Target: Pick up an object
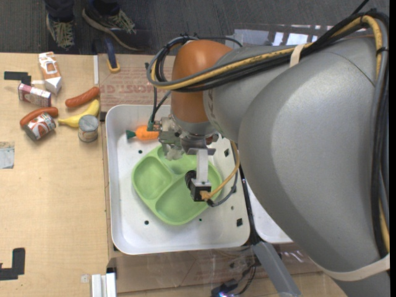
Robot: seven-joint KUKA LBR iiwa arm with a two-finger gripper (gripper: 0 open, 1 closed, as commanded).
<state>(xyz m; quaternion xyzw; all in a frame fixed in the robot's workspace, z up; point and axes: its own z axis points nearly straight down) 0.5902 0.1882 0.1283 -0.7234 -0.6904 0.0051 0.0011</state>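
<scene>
Slanted overhead look at a wooden bench with two shallow white plastic bins. Landmark for everything below: a pale green three-compartment plastic plate (154, 190), lying flat.

Around the plate, the left white bin (117, 218). Right of the plate, the second white bin (272, 231), mostly covered by the thick grey robot arm (309, 135).

Just over the plate's upper rim, the two-finger gripper (179, 146), hanging low beneath the arm's orange band. Cannot tell how wide it stands, nor whether anything sits in it, with the wrist blocking the angle. Up and left of the plate, just beside the gripper, a small orange toy carrot with a green top (142, 133), lying on the bin floor.

Judged progress: gripper low among the objects, pick not shown as done. Nothing visibly lifted; plate and carrot both down in the bin. Probably left to do: closing on the carrot or the plate's rim, then raising it clear.

Count inside the plate's bin: one plate, one carrot. Well left of the plate, out on the bare bench:
- two red toy sausages (82, 96)
- one yellow toy banana (83, 116)
- one small grey tin (88, 129)
- one red-and-white can (40, 127) on its side
- one white-and-red carton (49, 72)
- one small pink-and-white bottle (34, 93)

Far above the plate, past the bench edge: two shoes (110, 21) on dark carpet.
</scene>
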